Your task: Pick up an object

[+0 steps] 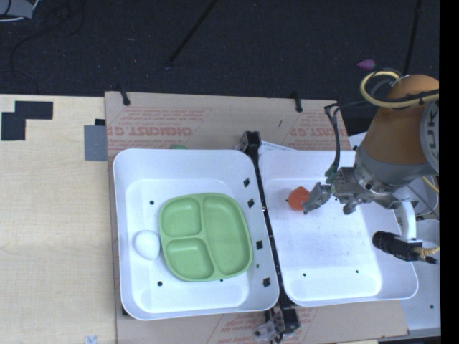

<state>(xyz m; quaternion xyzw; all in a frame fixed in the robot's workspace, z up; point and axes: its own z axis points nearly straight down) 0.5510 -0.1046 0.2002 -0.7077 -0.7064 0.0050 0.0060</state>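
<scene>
I see a small orange-red object lying on the floor of the right bin, in its upper left part, just right of the divider between the two bins. It looks stubby and its long axis is too unclear for me to call. My pincer hangs just beside its right edge; open or closed, I cannot tell. The left bin holds a green divided tray with a white egg-like ball touching its left side
</scene>
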